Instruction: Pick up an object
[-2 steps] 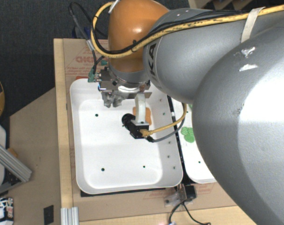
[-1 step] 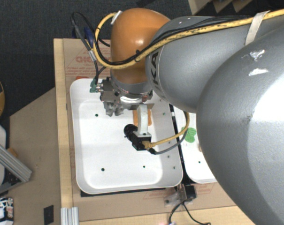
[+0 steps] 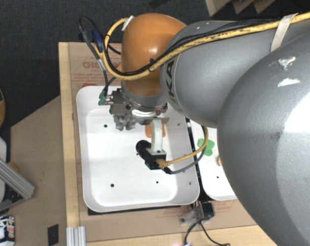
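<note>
- Camera view: we see the grey arm with its orange band (image 3: 247, 111) hanging over the far half of the shallow white left bin (image 3: 93, 188).
- The metal gripper (image 3: 123, 120) sits low near that bin's far wall. Open or closed, we cannot tell.
- A small orange object (image 3: 159, 129) lies in the left bin, just right of the gripper, partly hidden.
- A small green object (image 3: 210, 147) lies just past the left bin's right wall.
</note>
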